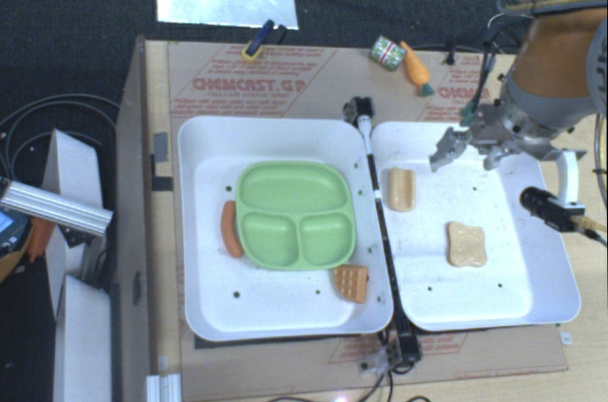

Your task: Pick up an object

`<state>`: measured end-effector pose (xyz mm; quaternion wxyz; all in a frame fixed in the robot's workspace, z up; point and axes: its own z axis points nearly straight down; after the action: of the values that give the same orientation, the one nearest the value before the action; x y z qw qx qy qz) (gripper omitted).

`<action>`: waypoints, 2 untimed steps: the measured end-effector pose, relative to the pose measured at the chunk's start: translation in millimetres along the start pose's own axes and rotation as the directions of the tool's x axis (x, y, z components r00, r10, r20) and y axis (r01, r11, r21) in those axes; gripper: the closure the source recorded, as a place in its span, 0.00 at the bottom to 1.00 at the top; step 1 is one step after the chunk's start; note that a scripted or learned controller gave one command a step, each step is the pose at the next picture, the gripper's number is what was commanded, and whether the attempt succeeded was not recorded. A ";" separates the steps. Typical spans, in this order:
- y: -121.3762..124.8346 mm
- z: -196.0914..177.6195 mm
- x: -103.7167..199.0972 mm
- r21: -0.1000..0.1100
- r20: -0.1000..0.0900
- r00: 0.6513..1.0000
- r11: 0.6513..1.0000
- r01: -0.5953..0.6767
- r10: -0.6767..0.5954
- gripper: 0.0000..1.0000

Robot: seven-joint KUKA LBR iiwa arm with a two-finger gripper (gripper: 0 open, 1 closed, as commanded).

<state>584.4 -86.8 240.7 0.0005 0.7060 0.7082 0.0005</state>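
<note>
Toast slice [466, 244] lies flat in the right bin [546, 291], with a pale bread piece [402, 189] near the divider. The claw [472, 146] hangs above that bin's upper part, fingers spread and nothing between them; the arm's bulk hides its wrist. In the left bin [204, 201], a green divided plate [295, 215] sits between a sausage [229, 229] and what looks like a waffle [351, 282], its far edge blurred.
</note>
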 end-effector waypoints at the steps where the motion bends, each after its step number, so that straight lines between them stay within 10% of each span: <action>1: -27.2 22.3 -41.4 0.000 0.001 1.000 1.000 -0.003 0.003 0.00; 2: -66.2 156.2 -65.6 0.000 0.001 1.000 1.000 -0.002 0.002 0.00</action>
<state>518.6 -152.7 84.4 0.0009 0.7068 0.7074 0.0004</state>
